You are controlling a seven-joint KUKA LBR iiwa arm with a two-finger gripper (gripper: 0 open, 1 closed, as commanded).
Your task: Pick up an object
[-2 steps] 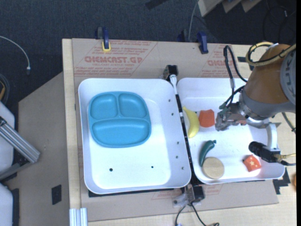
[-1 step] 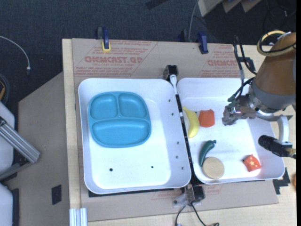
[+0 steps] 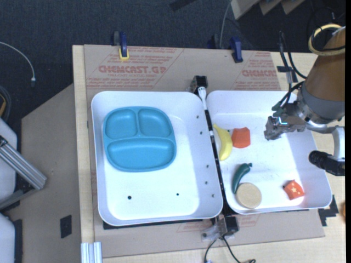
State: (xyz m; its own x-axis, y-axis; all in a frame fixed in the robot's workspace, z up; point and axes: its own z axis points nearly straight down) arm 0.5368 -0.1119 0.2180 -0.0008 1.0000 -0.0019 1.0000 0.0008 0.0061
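Here the bench board (image 3: pixel 164 64) reads "CHEMCAST GP" in red; the jaws (image 3: pixel 276 126) hover, state untellable.

Grey arm with orange band (image 3: pixel 328 64) reaching in from the right, wrist angled down and leftward, gripper (image 3: pixel 276 126) low at the far right of the scene, dark fingertips pointing left, nothing visibly between them
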